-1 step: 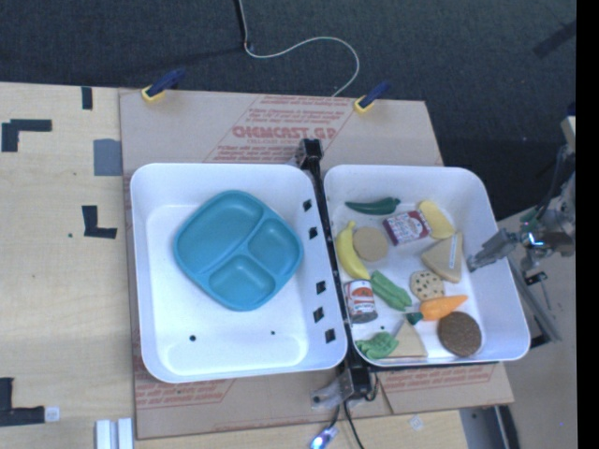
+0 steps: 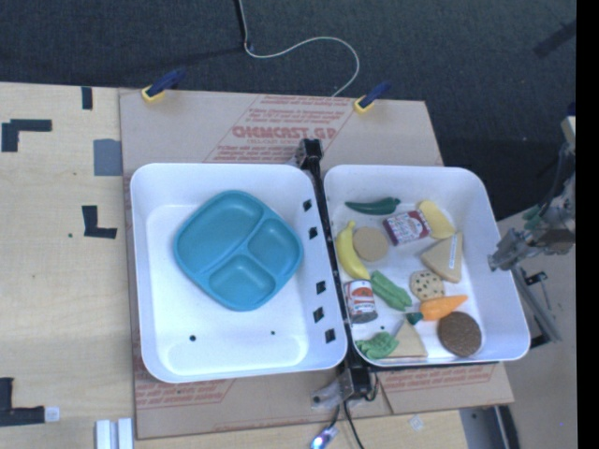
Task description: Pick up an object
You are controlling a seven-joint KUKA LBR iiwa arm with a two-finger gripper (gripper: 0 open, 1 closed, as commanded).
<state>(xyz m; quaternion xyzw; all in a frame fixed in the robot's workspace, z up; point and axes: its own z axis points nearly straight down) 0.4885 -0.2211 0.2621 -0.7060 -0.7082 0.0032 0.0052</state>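
Down at the front edge, black cables (image 2: pixel 348 405) bunch up where the two shallow white bins meet. Left white bin (image 2: pixel 150 251) has a light-blue plastic divided plate (image 2: pixel 238 249) sitting tilted in it. Right white bin (image 2: pixel 487 213) is packed with toy food: a yellow banana (image 2: pixel 351 252) by the divider, a dark green pepper (image 2: pixel 372 206) near the back, a small red-and-white can (image 2: pixel 361 300), a chocolate-chip cookie (image 2: pixel 426 283), an orange carrot (image 2: pixel 442 306), and a round brown patty (image 2: pixel 460 333) in the front corner. Grey metal gripper (image 2: pixel 513 248) hangs just off the right bin's outer rim, over none of the food. Can't tell how it's set from here, too small and blurry.
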